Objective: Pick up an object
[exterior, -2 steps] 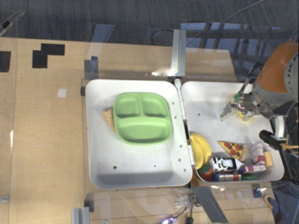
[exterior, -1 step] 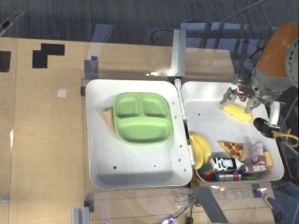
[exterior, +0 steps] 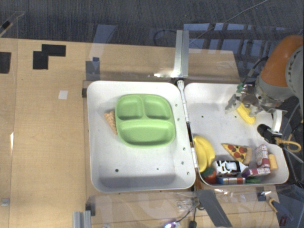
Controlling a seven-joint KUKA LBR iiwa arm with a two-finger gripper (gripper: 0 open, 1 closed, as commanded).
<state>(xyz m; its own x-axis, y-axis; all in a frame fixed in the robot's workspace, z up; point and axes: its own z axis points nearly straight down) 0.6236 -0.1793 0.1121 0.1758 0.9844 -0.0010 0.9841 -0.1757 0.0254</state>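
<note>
My gripper (exterior: 243, 106) hangs over the far right part of the right bin (exterior: 209, 99), below the arm's orange band. Its fingers look spread, one grey tip (exterior: 231, 103) pointing left. A small yellow piece (exterior: 246, 115) lies on the bin floor right at the fingertips, partly covered by them. I cannot see that the fingers are closed on it.
The near corner of the right bin holds a yellow banana-like toy (exterior: 204, 152), a pizza slice (exterior: 236, 151), a black-and-white toy (exterior: 227, 166) and several small tubes (exterior: 262, 161). The left bin (exterior: 99, 165) bears a green divided plate (exterior: 145, 120) and a tan cracker (exterior: 110, 121).
</note>
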